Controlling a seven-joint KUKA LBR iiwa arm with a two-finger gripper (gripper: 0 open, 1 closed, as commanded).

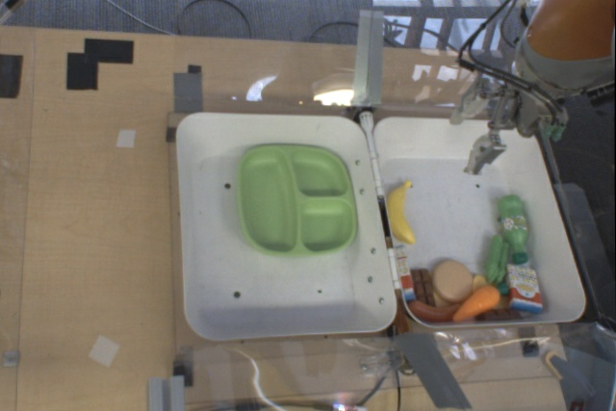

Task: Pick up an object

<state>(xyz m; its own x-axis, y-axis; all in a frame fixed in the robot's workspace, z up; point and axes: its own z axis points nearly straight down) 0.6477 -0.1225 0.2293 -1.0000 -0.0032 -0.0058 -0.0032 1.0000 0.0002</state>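
The gripper (484,152) hangs over the bare far part of the right bin (568,236); I cannot tell how far it is open, and it holds nothing. The banana (399,213) (yellow) lies by the bin's left wall, the green bottle (511,228) well apart.

Two white bins are seen, the left bin (207,303) and the right bin (433,168). A light green plate (294,197) is seen in the left one. In the right one, a yellow banana (399,212), an orange carrot (478,303), a tan round thing (452,282) and a green bottle (512,226) are seen. A small box (525,289) is coloured white, red and blue. The bench (87,226) is light brown, with black blocks (96,61) marked on it. The arm (573,0) is orange and grey.
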